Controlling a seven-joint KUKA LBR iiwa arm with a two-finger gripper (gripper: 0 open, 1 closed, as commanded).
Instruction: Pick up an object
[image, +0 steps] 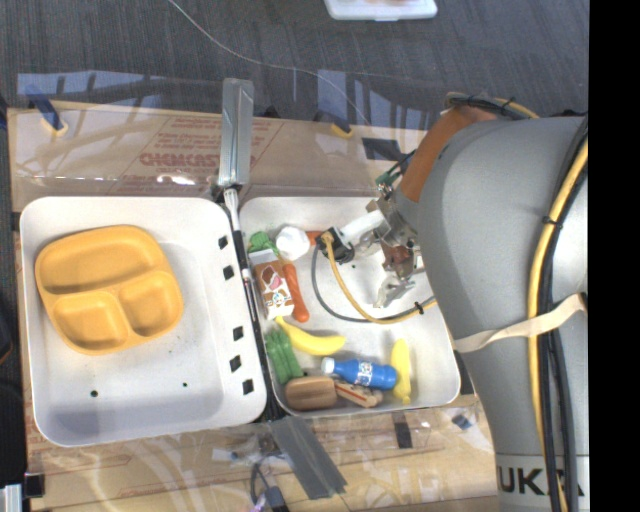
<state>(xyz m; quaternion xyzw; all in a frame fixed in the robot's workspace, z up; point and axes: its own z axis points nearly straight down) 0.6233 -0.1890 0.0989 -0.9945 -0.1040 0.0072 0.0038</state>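
Hand (397, 285) sits low in the right bin (440, 385), right of centre frame, over bare floor. I can't tell how far its fingers stand apart; nothing visibly in them. Nearest candidate: banana (312, 340), below-left of the hand, long axis running left-right. Blue bottle (366, 374) lies further down. Yellow tray (105, 287) occupies the left bin.

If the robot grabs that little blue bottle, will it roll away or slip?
Probably a bit of both. The blue bottle lies on its side and looks round, so a nudge may roll it, though the hot dog and banana beside it could stop it. Its surface looks smooth and shiny, so the fingers might slip. It looks small, likely light.
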